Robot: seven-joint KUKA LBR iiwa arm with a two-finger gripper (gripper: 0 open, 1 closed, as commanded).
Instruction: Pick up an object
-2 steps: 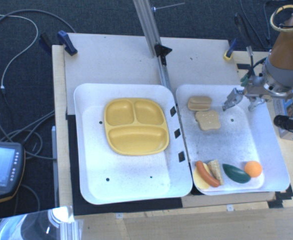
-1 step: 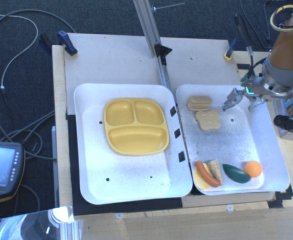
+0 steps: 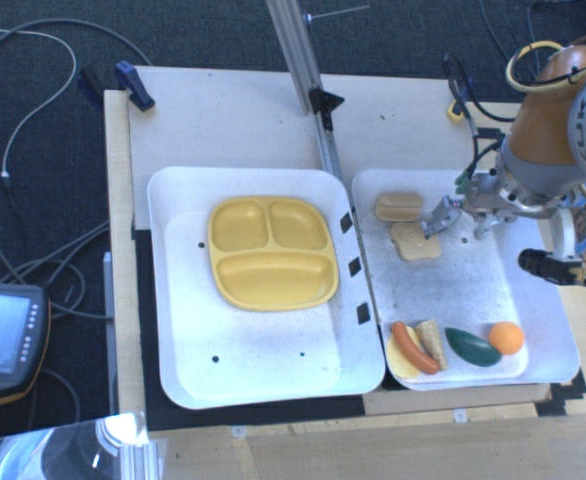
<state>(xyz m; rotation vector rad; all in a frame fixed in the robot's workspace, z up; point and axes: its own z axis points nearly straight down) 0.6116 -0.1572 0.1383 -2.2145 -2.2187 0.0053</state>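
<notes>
The right bin (image 3: pixel 473 288) holds several toy foods. A tan bread-like piece (image 3: pixel 400 206) lies at its far left, and a second tan piece (image 3: pixel 416 243) sits just below it. Along the near edge lie a red hot dog (image 3: pixel 411 348), a small tan piece (image 3: pixel 431 339), a dark green vegetable (image 3: pixel 471 346) and an orange ball (image 3: pixel 507 337). My gripper (image 3: pixel 461 222) hangs over the bin's far half, just right of the two tan pieces. It is open, with nothing between its fingers; the left fingertip (image 3: pixel 436 221) is close to the lower tan piece.
A yellow divided plate (image 3: pixel 271 251) lies in the left bin (image 3: pixel 183 368). A metal pole (image 3: pixel 298 38) rises from between the bins at the back. Cables trail around the wrist at the right. The middle of the right bin floor is bare.
</notes>
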